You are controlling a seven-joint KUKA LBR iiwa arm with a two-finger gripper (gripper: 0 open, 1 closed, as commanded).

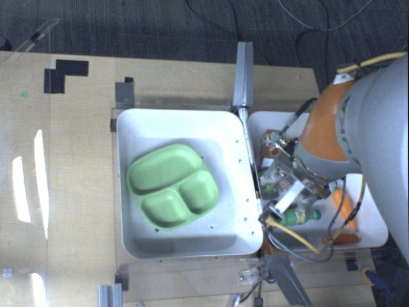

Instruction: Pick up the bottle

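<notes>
Wooden table (pixel 77 171) carried two white bins side by side, dark carpet and loose cables behind. Left bin (pixel 220 142) held one green divided tray (pixel 171 185), well apart from the gripper. Right bin (pixel 376 226) was cluttered and mostly covered by the arm.

The gripper (pixel 289 174) sat low over the right bin, tucked under the orange-banded wrist. Spread or pressed together: couldn't tell, the wrist hid it. Nothing was visibly pinched.

The bottle (pixel 299 217), green, lay on its side in the right bin, just beside the gripper toward the view's bottom edge, cap end pointing away from the left bin. Printed packets (pixel 275 144) lay on the gripper's far side, close to the bin divider. Orange pieces (pixel 344 208) lay beyond the bottle's cap end, near but apparently not touching it.

Step in hand looked like the approach, bottle not yet grasped. To do it well:
- Shift the gripper toward the bottle and centre over its body, not the cap.
- Turn the wrist so the grip closes across the bottle's short axis, since a round body on its side will likely roll if pushed.
- Come straight down, close firmly, and stay clear of the packets and the bin wall.
- Confirm the hold before lifting.
</notes>
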